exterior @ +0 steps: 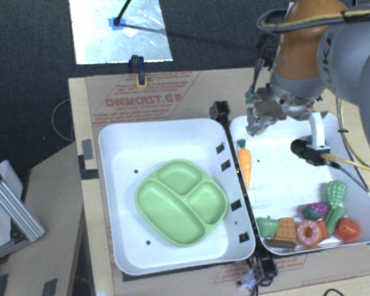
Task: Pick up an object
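My gripper [257, 123] hangs over the far left corner of the right bin [285, 173], under the grey wrist with its orange band. An orange toy carrot [243, 162] with a green top lies just in front of it, along the bin's left wall. The gripper stands apart from the carrot, and I see nothing held in it. Toy foods crowd the bin's near edge: a green pepper [267, 225], a tan waffle [285, 231], a pink donut [308, 232], purple grapes [315, 211], a green corn cob [336, 192] and a red tomato [347, 228].
The left bin [124, 156] holds a green divided plate [180, 202]. Black clips [221, 110] sit along the wall between the two bins. A shiny sheet [120, 27] lies beyond the bench at the back.
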Robot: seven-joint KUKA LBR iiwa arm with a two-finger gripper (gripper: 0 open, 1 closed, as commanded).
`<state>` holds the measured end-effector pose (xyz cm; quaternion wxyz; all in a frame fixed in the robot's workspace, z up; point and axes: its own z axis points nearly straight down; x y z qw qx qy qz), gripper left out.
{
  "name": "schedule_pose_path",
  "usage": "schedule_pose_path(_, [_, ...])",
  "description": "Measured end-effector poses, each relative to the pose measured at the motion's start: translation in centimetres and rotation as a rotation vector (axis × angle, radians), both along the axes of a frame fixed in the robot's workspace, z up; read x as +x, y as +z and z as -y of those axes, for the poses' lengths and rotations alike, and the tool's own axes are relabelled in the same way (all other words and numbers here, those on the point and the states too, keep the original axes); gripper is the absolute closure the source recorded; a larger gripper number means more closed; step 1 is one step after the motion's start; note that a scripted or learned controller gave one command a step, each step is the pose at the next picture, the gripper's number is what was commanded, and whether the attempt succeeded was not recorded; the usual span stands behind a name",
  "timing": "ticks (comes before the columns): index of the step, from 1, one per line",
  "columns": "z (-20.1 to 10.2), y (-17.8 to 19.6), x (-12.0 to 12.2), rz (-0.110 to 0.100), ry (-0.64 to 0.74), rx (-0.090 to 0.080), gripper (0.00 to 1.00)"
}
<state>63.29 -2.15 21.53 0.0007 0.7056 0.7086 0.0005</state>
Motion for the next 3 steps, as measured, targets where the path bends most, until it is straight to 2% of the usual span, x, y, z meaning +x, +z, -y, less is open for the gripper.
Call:
schedule_pose_path(1, [0.0, 0.0, 0.2, 0.001, 0.000, 0.000, 1.00])
schedule_pose_path(2, [-0.3, 1.9, 0.8, 0.002, 0.002, 0.001, 1.00])
schedule_pose_path(3, [0.4, 1.5, 1.0, 0.001, -0.003, 0.000, 1.00])
